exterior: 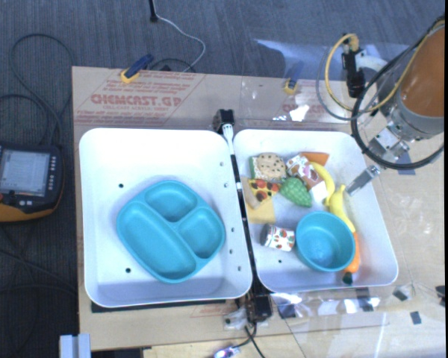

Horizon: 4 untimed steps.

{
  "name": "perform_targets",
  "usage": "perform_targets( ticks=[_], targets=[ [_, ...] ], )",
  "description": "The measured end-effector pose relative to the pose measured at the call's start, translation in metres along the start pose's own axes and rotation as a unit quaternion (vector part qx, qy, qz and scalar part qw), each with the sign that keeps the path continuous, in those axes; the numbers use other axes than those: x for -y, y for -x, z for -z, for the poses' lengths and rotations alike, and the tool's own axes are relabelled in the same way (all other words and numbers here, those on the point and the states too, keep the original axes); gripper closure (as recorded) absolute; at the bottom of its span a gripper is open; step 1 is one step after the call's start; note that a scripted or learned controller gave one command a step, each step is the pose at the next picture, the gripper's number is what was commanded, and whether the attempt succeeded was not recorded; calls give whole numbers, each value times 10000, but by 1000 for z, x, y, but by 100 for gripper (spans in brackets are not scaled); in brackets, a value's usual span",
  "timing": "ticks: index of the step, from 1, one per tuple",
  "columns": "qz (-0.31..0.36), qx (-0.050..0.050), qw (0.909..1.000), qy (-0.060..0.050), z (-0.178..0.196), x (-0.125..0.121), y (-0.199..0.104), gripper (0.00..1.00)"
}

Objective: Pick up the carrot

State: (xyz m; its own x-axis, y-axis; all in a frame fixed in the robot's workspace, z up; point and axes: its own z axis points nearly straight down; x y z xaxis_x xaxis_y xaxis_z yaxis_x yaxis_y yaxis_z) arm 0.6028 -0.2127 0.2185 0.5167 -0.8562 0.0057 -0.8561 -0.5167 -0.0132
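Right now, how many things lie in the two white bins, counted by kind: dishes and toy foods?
Dishes: 2, the blue three-part plate and the round blue bowl.
Toy foods: about 8, among them the yellow banana, the orange carrot, the round cookie and the green leafy piece.
Total: about 10; the pile is crowded.

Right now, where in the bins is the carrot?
The carrot lies in the right bin, near its front right corner, squeezed between the blue bowl and the bin's right wall, just below the banana.
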Motion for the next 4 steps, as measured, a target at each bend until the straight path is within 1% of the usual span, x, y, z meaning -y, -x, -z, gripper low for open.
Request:
perform_targets(
  ticks=[1,2,3,4],
  targets=[
    [552,126,9984,53,-109,-16,18,0],
    [1143,13,9934,4,-122,-72,65,0],
    [156,34,9999,54,-82,-55,129,0],
    [-208,63,9997,59,-110,-96,74,0]
  ],
)
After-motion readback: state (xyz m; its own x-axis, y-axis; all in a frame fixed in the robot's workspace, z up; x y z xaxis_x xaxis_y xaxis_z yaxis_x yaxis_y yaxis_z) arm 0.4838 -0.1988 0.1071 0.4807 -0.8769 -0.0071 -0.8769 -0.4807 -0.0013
